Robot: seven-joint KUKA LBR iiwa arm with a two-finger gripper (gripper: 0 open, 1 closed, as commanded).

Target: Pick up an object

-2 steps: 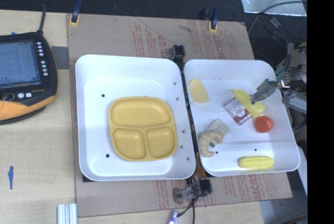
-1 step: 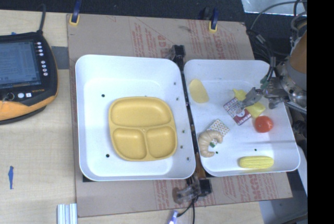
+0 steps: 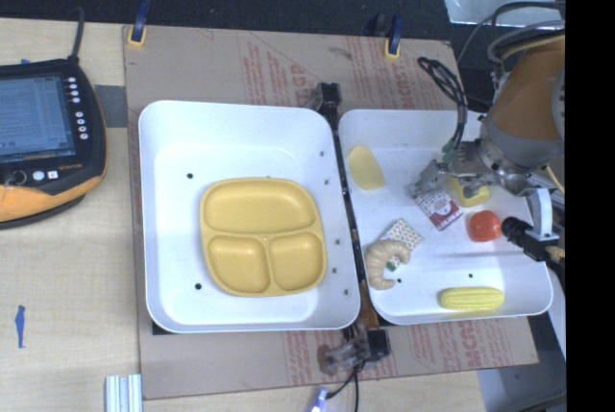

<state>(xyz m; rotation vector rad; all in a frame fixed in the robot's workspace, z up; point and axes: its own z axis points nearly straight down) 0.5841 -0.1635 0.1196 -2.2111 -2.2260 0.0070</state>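
Pale wood bench [image 3: 58,304] is carrying a brown cardboard sheet [image 3: 240,64] with two shallow white bins lying side by side on it; nearest the camera in the right bin [image 3: 404,300] a yellow corn cob [image 3: 471,299] is lying along the front wall, and just beyond it a pale croissant-like pastry [image 3: 383,263] is sitting against the left wall, touching a small patterned packet [image 3: 403,234]; a red tomato-like ball [image 3: 485,226] is resting to the right, and a red-and-white carton [image 3: 438,207] is lying near the middle, right at the gripper [image 3: 452,180]; the gripper is hanging low over that carton, and whether it is gripping anything I cannot tell, since the wrist is covering it; a small yellow piece [image 3: 474,193] is showing just beside it, and a pale yellow slice [image 3: 365,167] is lying farther back on the left; in the left bin [image 3: 173,132] a yellow divided tray [image 3: 261,234] is sitting centred; a teach pendant [image 3: 43,136] is resting at the far left. Judging from this, the risk is crowding: carton, yellow piece and ball are lying close together, so a closing grip may be pinching two things at once or nudging the flat carton away, and a thin carton lying flat may be slipping out on lifting.
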